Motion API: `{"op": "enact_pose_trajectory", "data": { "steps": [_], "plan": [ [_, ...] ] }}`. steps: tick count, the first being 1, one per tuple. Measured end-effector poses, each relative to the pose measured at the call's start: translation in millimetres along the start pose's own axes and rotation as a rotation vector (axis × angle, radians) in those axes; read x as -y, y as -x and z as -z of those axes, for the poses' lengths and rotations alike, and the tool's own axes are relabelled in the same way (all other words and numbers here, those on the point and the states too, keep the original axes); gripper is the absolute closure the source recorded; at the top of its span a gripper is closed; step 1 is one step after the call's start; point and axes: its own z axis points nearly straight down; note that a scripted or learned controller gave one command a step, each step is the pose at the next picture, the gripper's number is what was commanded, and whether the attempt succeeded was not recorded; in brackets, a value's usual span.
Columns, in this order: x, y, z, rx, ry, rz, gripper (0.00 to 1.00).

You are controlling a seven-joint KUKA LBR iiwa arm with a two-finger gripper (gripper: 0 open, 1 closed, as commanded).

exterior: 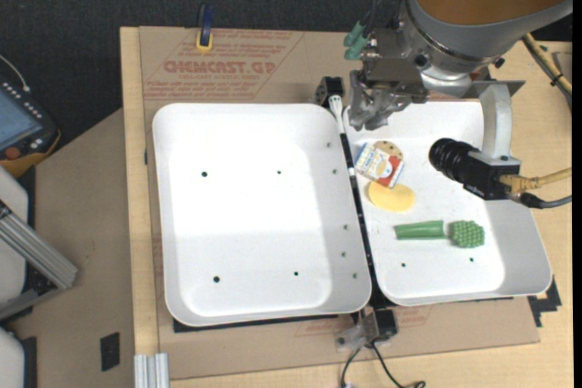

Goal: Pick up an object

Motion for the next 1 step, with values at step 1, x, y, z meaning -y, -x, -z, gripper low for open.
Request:
{"op": "enact_pose_trajectory", "data": {
  "steps": [1],
  "plan": [
    [-59.9, 24.6, -56.1, 0.003, -0.008, -0.007, 1.0]
  ]
}}
